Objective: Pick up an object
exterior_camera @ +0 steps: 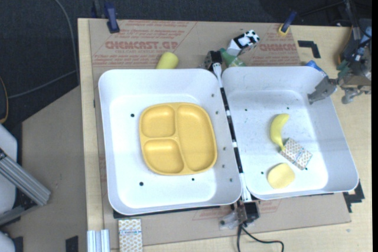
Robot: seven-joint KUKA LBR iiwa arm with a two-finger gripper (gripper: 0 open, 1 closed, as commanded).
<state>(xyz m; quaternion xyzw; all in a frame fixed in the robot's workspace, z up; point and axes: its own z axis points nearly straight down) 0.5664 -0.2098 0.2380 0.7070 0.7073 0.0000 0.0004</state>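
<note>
In the right bin a yellow banana lies near the middle. Just below it sit a small patterned packet and a rounded yellow piece. My gripper hangs over the bin's upper right rim, up and to the right of the banana and well apart from it. Its fingers are spread open with nothing between them.
The left bin holds a yellow divided plate. Behind the bins, on the board, lie a yellow object and a black-and-white toy. Blue clamps grip the board's back edge. A small packet lies in front.
</note>
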